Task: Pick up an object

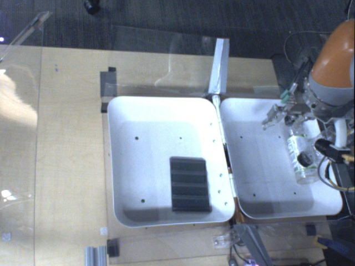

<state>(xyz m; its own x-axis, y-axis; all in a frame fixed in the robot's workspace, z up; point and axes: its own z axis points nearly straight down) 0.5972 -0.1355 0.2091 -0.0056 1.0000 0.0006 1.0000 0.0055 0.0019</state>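
a: bins? where's the pick?
b: left bin has a black ridged block. right bin, clear bottle lying beside my gripper.
a: grip state?
b: can't tell. i'd center over the bottle, close across its width.

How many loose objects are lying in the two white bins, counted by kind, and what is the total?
Black ribbed rectangular block, flat in the left white bin: 1
Clear plastic bottle with a dark cap, lying on its side in the right white bin, under the arm's wrist: 1
Total: 2
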